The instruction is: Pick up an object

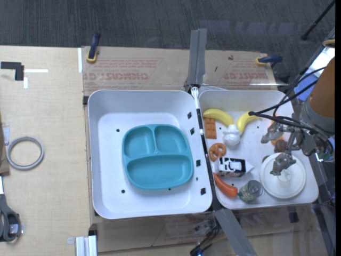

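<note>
The right bin [256, 96] holds several small objects. A yellow banana [218, 115] and a second yellow piece [245, 120] lie at its back, with an orange waffle piece [210, 128] and a small white figure [232, 138] beside them. Further forward are a brown pretzel [217, 151], a black-and-white object [232, 166], an orange carrot [226, 186] and a grey-green can [250, 191]. A round white dish [290, 184] sits at the front right. My gripper [279, 165] hangs over the dish's near-left part, with nothing seen held in it. A small orange thing [277, 137] lies partly hidden behind the wrist.
The left bin [106, 143] holds a teal divided plate [158, 156]. On the bench at far left lie a grey tape ring [24, 152] and scissors [8, 225]. Black cables [277, 110] run from the arm across the right bin's back corner.
</note>
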